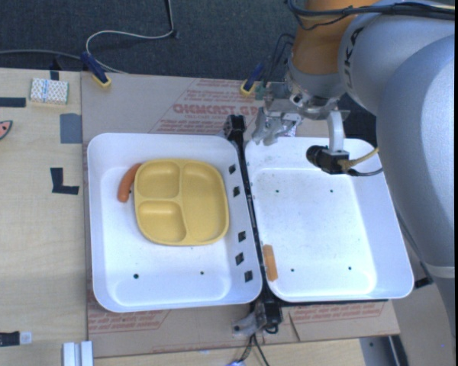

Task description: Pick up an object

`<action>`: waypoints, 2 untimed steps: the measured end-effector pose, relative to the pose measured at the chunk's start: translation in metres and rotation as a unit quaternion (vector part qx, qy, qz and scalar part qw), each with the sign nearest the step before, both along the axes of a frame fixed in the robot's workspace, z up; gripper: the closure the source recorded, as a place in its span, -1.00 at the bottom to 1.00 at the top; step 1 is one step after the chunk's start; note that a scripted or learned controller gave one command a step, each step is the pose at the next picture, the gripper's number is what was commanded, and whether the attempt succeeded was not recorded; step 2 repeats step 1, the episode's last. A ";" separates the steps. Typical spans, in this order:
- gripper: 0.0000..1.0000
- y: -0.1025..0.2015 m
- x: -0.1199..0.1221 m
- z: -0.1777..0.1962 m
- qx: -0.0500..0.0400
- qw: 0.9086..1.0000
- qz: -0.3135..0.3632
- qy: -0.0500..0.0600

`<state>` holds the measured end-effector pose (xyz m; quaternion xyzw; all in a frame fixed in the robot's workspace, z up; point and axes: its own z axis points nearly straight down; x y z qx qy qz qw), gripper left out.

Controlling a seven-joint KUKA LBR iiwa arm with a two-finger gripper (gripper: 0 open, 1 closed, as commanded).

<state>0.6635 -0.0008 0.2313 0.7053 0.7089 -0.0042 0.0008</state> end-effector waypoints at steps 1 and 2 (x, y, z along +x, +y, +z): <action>-1.00 0.000 0.000 0.000 0.000 1.000 0.000 0.000; -1.00 0.000 0.000 0.000 0.000 1.000 0.000 0.000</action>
